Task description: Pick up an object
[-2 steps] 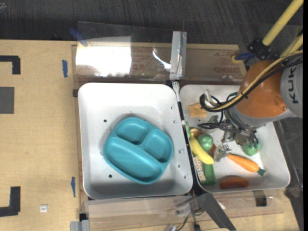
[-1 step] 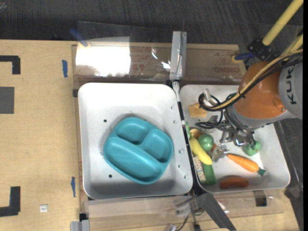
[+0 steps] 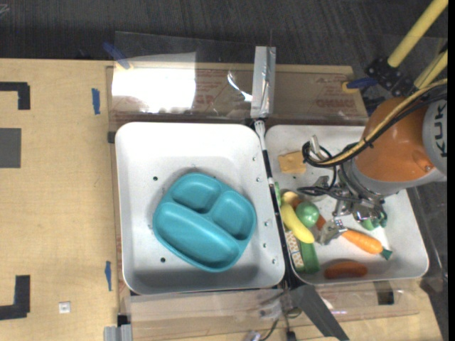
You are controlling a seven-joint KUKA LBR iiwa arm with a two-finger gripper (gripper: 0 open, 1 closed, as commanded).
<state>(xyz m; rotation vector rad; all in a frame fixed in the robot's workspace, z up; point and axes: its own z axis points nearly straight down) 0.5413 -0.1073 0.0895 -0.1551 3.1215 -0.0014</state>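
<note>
Where the bench (image 3: 50, 190) carries its 2 shallow white bins side by side, the contents stand as follows.

- Left bin (image 3: 135, 155): 1 teal divided plate (image 3: 205, 220) with 3 compartments, lying flat near the bin's middle and tipped toward the near right corner. Nothing lies in its compartments.
- Right bin (image 3: 416, 251): a cluster of toy foods along its left and near sides.
  - Yellow banana (image 3: 297, 224), against the left wall, running far to near.
  - Green round fruit (image 3: 308, 213), touching the banana on its right.
  - Green-and-dark piece (image 3: 305, 255), at the near end of the banana; kind hard to make out.
  - Orange carrot (image 3: 364, 242) with a green tip, right of the cluster, lying slantwise.
  - Red sausage-like piece (image 3: 345, 268), near the bin's near wall, just below the carrot.
  - Tan block (image 3: 291, 163), at the far left of the bin, well apart from the rest.
- Gripper (image 3: 333, 231): low over the right bin, between the green fruit and the carrot. Whether its fingers are spread or closed cannot be told; cables and metal parts clutter them, and no item is seen between them.
- Arm (image 3: 394, 151): its orange band covers the far right part of the right bin, hiding what lies beneath.
- Clear plastic sheet (image 3: 185, 84), beyond the bins, glare obscuring its surface.
</note>
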